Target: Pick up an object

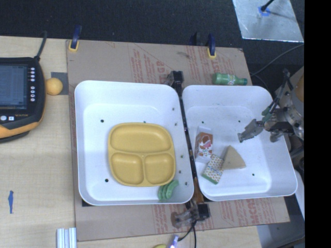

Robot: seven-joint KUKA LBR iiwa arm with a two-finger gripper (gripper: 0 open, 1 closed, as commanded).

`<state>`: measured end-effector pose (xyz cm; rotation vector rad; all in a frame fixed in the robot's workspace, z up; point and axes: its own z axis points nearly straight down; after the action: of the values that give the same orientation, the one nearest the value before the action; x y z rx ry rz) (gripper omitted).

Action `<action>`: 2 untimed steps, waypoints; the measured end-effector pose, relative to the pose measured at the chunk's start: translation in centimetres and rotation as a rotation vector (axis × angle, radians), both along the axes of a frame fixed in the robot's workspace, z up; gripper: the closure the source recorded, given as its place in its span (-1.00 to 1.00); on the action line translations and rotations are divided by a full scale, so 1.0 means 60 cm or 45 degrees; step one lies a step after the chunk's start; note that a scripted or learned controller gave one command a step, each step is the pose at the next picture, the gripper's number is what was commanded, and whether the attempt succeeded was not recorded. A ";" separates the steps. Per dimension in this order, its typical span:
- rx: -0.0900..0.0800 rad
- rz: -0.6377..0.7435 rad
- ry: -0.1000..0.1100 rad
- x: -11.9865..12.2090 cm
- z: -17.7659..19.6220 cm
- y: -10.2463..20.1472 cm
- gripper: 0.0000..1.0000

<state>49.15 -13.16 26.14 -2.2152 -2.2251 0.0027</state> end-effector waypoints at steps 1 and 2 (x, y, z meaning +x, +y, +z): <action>-0.001 0.001 0.003 0.023 -0.146 -0.015 -1.00; 0.000 0.001 0.003 0.039 -0.284 -0.025 -1.00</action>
<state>51.50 -14.69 9.10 -2.2130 -2.2250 0.0051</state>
